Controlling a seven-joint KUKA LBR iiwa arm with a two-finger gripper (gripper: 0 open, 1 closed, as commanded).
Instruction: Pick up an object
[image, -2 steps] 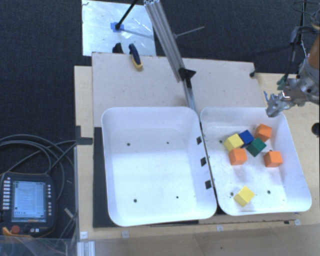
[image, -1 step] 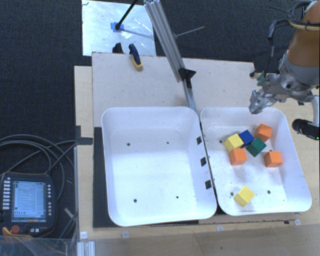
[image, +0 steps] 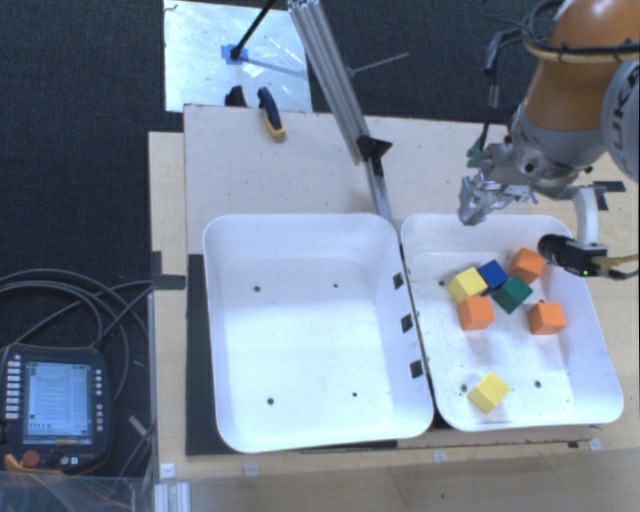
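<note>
Claw (image: 478, 207) hangs above the back rim of the right bin (image: 590, 395), gripping nothing; whether its fingers are spread I cannot tell. Below it in that bin lie a cluster of blocks: yellow block (image: 466, 285), blue block (image: 492, 273), green block (image: 513, 294), three orange blocks (image: 476, 313), and a second yellow cube (image: 489, 392) nearer the front. The left bin (image: 225, 400) sits beside it on the surface (image: 300, 160). The grey arm (image: 575, 90) reaches in from the right.
</note>
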